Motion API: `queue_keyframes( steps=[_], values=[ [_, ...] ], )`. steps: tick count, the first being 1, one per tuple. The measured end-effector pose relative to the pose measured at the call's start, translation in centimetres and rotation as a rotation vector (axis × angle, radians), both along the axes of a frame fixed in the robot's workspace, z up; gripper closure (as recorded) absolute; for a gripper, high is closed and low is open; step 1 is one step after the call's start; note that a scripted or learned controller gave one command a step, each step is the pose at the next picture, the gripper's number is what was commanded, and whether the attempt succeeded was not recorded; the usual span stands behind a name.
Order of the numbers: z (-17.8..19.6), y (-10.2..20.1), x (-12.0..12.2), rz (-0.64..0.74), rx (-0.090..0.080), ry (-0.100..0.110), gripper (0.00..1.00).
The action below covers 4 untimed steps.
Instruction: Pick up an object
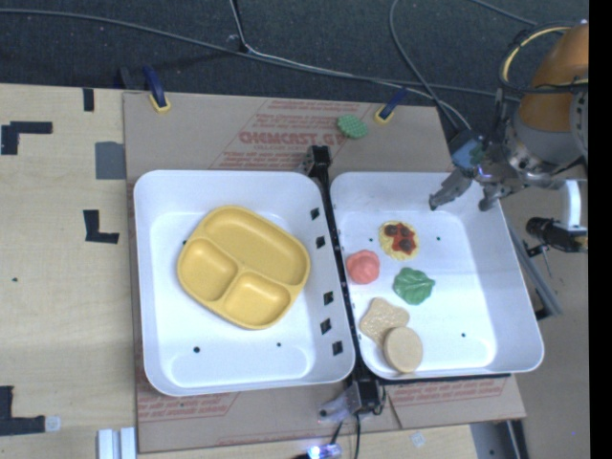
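The right bin (478, 285) holds several toy foods: a small pizza (400, 240), a pink round piece (363, 267), a green leafy piece (413, 285), a tan toast slice (381, 317) and a pale round cookie (403, 349). My gripper (469, 195) hovers over the bin's far right corner, above and to the right of the pizza. Its two fingers (446, 193) are spread apart with nothing between them.
The left bin (163, 256) holds a yellow divided tray (244, 265). A green waffle-like toy (352, 127) lies on the cardboard behind the bins. Cables run across the dark area at the back. Clamps sit at the cardboard's far edge.
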<state>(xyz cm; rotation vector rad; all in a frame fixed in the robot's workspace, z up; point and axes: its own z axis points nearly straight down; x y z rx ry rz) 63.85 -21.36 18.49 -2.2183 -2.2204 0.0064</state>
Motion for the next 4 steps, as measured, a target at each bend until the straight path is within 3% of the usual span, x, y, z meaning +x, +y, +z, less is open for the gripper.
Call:
queue_keyframes(
  steps=[1, 2, 4],
  values=[
    [-6.2, -0.2, 0.5, 0.002, 0.000, 0.001, 0.00],
    [-4.7, -0.2, 0.7, 0.002, -0.001, -0.005, 1.00],
    [5.9, -0.2, 1.2, 0.001, -0.001, -0.009, 1.00]
  ],
)
